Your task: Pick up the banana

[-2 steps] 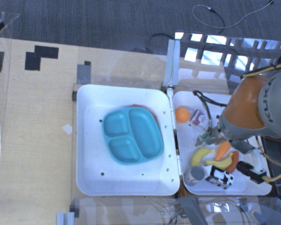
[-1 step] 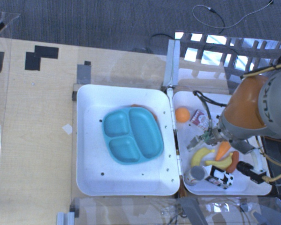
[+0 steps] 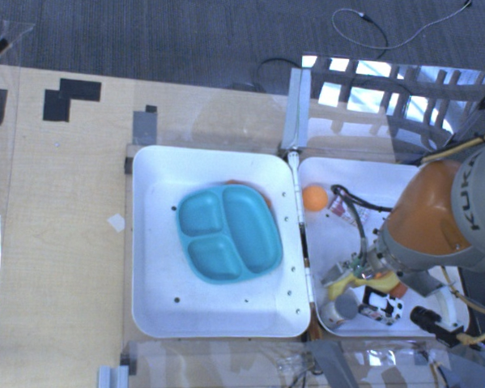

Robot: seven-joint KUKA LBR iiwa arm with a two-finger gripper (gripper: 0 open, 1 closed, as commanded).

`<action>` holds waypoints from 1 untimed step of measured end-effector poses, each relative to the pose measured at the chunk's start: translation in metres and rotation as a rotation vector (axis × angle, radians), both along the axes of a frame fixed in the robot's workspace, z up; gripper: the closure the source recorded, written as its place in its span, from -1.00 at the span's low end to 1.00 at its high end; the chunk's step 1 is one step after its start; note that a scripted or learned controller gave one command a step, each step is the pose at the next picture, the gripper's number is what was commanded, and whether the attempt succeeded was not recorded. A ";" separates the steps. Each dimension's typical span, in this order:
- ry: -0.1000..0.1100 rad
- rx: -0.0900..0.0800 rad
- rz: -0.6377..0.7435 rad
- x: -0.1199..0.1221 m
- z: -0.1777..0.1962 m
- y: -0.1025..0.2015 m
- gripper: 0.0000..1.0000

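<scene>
The banana [image 3: 343, 281] is yellow and lies near the front of the right bin [image 3: 352, 183], partly hidden under the arm. A second yellow bit of it pokes out at the arm's lower edge. My gripper [image 3: 367, 265] hangs straight down over the banana, right at it, with the grey and orange wrist [image 3: 428, 219] covering most of it. Whether the banana is held cannot be made out.
An orange ball [image 3: 314, 198] sits by the right bin's left wall. A grey cylinder [image 3: 341, 307] and a black-and-white object [image 3: 381, 305] lie beside the banana. The left bin [image 3: 156, 225] holds a blue divided plate [image 3: 228, 232].
</scene>
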State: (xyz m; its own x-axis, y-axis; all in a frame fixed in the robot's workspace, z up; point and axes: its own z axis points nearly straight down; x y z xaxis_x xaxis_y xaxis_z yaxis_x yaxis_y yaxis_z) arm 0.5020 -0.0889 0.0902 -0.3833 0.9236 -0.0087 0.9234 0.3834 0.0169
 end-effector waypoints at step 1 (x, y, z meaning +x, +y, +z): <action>-0.008 0.000 0.003 0.003 0.011 0.001 1.00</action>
State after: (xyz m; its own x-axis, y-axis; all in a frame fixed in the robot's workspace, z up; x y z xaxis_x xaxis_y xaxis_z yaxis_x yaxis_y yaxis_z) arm 0.5052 -0.0875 0.1015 -0.3856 0.9226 -0.0116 0.9223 0.3857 0.0245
